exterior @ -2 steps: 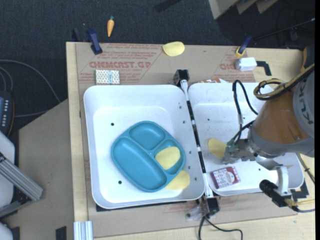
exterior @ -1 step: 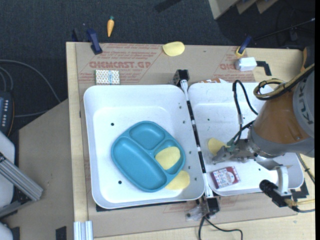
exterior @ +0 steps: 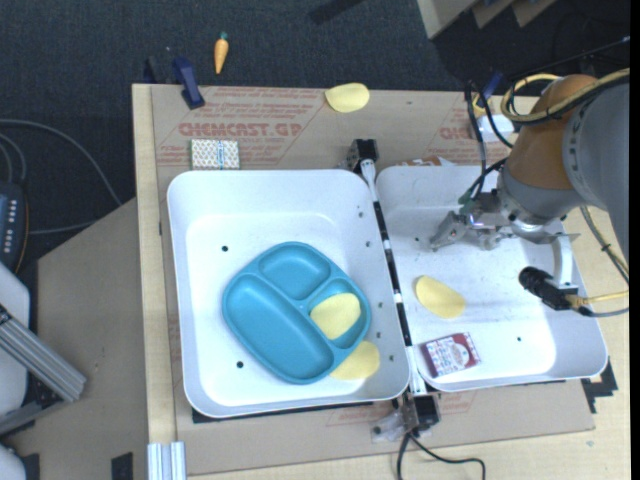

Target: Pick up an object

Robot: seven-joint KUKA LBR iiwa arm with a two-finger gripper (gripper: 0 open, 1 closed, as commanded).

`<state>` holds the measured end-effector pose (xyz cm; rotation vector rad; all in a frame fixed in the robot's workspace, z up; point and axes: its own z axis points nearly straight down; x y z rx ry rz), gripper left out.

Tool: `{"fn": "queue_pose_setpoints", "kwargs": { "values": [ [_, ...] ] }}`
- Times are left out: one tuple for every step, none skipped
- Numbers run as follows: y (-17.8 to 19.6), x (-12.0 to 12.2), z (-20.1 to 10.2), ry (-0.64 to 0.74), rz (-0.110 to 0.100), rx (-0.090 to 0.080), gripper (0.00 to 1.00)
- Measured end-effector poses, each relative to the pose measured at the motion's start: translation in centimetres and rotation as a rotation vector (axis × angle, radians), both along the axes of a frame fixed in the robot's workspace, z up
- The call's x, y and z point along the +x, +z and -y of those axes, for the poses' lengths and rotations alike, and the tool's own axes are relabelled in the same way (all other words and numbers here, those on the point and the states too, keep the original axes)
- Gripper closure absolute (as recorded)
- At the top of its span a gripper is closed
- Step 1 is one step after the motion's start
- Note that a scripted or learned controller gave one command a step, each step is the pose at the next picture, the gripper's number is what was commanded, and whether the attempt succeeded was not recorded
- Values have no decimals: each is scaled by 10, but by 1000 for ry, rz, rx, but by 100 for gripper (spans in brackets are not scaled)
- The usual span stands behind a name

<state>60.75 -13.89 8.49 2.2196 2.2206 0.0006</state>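
**Pincer low in the right bin, nothing in its grip**

A yellow chip [exterior: 439, 296] lies loose on the floor of the right bin [exterior: 575, 353], near its left wall. Just in front of it, toward the near rim, sits a small dark red packet [exterior: 449, 353]. The pincer [exterior: 455, 230] hangs over the far part of the same bin, its metal fingers [exterior: 443, 234] spread apart and pointing left, with nothing between them; it is apart from both chip and packet. The grey arm [exterior: 590, 158] comes in from the right, with cables looping round it.

In the left bin [exterior: 200, 218] rests a blue tray [exterior: 280, 318] with compartments, a yellow piece [exterior: 336, 314] in one of them. Another yellow piece [exterior: 357, 362] lies just beside the tray's near edge.

On the surface [exterior: 270, 118] behind the bins are a yellow chip-like thing [exterior: 347, 97] and a small patterned packet [exterior: 215, 153].
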Motion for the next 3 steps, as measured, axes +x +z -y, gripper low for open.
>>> {"fn": "queue_pose_setpoints", "kwargs": {
  "values": [
    [-1,-47,-41,1,-4,2,0],
    [-1,-86,-39,-1,-4,2,0],
    [9,-85,-40,-1,-2,2,100]
  ]
}}
